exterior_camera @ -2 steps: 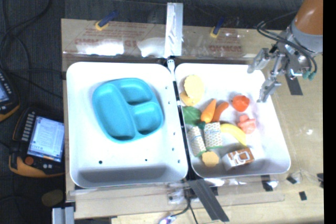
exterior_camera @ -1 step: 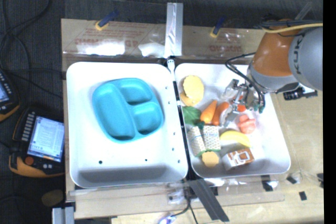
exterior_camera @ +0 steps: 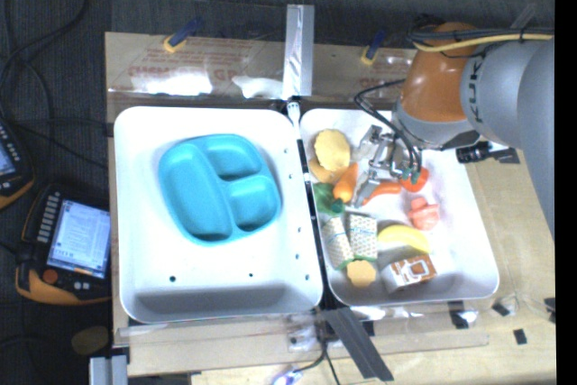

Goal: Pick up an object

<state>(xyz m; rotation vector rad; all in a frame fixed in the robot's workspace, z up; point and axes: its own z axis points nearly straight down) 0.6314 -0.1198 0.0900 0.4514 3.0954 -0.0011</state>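
Note:
My gripper [exterior_camera: 380, 169] is down in the right bin [exterior_camera: 478, 248], reaching in from the grey arm with the orange band [exterior_camera: 433, 90] at the upper right. It hangs among toy foods. A yellow lemon-like piece [exterior_camera: 331, 149] lies to its left and an orange carrot [exterior_camera: 345, 186] just below left. A red-orange piece [exterior_camera: 394, 188] lies right under it, and a small red piece [exterior_camera: 416, 179] sits to its right. Whether anything is gripped is hidden by the metal parts.
The right bin also holds a green piece [exterior_camera: 326, 200], a pink-red piece [exterior_camera: 424, 214], a banana [exterior_camera: 404, 237], a checkered packet [exterior_camera: 361, 234], a small box [exterior_camera: 410, 270] and an orange lump [exterior_camera: 361, 272]. A blue divided plate [exterior_camera: 218, 185] lies in the left bin [exterior_camera: 144, 284].

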